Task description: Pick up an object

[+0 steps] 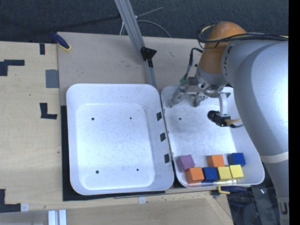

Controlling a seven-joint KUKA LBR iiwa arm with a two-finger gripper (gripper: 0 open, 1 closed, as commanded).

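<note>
Camera view: 7 blocks (212, 168) along bin (197, 130) edge

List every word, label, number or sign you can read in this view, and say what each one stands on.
None can be read.
The black tape marks on the bench are plain shapes, not letters.
The coloured blocks in the right bin and the arm bear no print that I can see.

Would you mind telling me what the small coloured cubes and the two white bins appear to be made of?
The cubes, such as the purple cube and the orange cube, look like matte foam or painted wood: flat colour, no shine, softened edges. The left bin and right bin look like moulded plastic: thin rounded rims, a smooth, faintly speckled surface.
</note>
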